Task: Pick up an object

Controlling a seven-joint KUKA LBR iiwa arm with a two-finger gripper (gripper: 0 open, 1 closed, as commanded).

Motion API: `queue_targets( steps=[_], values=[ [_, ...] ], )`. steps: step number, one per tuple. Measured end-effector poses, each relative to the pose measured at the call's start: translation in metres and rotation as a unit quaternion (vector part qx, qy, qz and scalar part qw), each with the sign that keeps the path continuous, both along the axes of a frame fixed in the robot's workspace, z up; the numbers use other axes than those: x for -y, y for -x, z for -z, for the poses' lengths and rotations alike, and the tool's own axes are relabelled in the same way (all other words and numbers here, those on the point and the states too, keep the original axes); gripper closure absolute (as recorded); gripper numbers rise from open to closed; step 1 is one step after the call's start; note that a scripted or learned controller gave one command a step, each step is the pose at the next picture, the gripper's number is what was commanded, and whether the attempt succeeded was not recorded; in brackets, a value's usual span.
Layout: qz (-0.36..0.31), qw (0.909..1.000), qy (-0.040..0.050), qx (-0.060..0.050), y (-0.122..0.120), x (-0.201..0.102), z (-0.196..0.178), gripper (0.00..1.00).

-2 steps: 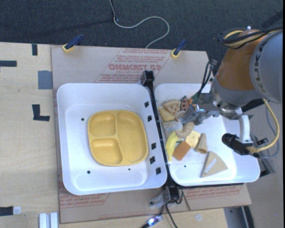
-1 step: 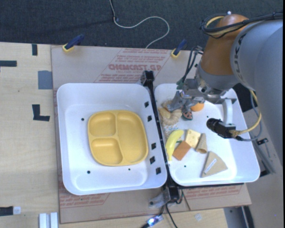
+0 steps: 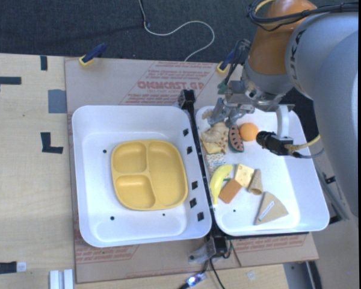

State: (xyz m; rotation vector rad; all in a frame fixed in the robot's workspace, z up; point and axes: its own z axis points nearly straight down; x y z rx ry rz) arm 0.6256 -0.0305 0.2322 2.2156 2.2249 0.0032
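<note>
Arm low over the far end of the right bin, among the toy food

The gripper [image 3: 224, 120] sits at the far left corner of the right bin [image 3: 301, 212], just above a pale cracker-like piece [image 3: 213, 140], with a watermelon slice [image 3: 235, 138] and an orange ball [image 3: 248, 132] just beside it; whether the claw is clenched or released cannot be told. Nearer lie a banana [image 3: 219, 179], a cheese wedge [image 3: 244, 174] and an orange block [image 3: 230, 191]. The left bin [image 3: 90, 131] holds a yellow divided plate [image 3: 148, 174]

Toy foods lie in the right bin [image 3: 301, 218]: an orange ball [image 3: 248, 131] far, a yellow banana [image 3: 219, 177] at the left, a tan wedge [image 3: 269, 209] near.
</note>
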Motion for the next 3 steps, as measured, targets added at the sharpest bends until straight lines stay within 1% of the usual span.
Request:
queue_targets(
  steps=[1, 2, 3],
  values=[
    [0.002, 1.0, 0.001, -0.002, -0.01, 0.01, 0.01, 1.0],
    [0.001, 1.0, 0.0002, -0.002, -0.006, -0.002, -0.002, 1.0],
    [0.002, 1.0, 0.001, -0.003, 0.001, 0.009, 0.007, 1.0]
  ],
)
